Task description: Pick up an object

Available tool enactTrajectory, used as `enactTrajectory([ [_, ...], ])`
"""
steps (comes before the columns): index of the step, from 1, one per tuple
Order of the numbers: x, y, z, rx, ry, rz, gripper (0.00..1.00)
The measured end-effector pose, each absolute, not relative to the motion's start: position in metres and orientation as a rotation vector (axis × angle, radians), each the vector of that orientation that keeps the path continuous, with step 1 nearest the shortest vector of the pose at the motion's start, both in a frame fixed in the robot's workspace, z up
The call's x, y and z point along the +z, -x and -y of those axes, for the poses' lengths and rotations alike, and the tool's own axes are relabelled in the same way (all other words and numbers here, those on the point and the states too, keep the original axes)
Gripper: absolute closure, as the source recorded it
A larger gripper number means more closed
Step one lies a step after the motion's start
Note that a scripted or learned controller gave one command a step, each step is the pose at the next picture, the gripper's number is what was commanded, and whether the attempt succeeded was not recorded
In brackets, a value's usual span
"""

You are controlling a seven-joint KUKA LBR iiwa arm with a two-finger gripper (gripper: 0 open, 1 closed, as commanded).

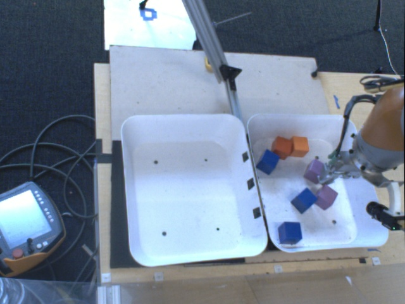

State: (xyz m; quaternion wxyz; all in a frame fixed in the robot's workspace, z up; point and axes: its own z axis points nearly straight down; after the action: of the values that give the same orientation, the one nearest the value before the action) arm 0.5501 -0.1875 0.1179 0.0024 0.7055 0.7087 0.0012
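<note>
Surroundings: dark carpet around a pale wooden bench (190, 75); a handheld control pendant (25, 223) with looped cables lies on the floor at the left.
Bins: two shallow white bins side by side; the left bin (190, 189) has only bare floor, the right bin (316, 128) holds all the blocks.
Arm: grey with an orange band (385, 128), reaching in from the right edge and bent down over the right bin's far-right part.
Gripper: the gripper (328, 173) is low among the blocks, between the two purple ones; I cannot tell how far its fingers are parted or whether anything is gripped.
Purple blocks: one purple block (313, 170) just left of the gripper, another purple block (327, 197) just below it.
Orange blocks: two orange blocks (291, 147) touching, near the bin's upper middle.
Blue blocks: one blue block (267, 162) near the divider, a second blue block (304, 200) beside the lower purple one, a third blue block (290, 232) at the near wall.
</note>
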Motion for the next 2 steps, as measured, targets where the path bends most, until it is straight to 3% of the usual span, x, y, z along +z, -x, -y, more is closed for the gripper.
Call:
enactTrajectory([
  [2, 0.226, -0.555, 0.189, 0.005, -2.211, -2.223, 1.00],
])
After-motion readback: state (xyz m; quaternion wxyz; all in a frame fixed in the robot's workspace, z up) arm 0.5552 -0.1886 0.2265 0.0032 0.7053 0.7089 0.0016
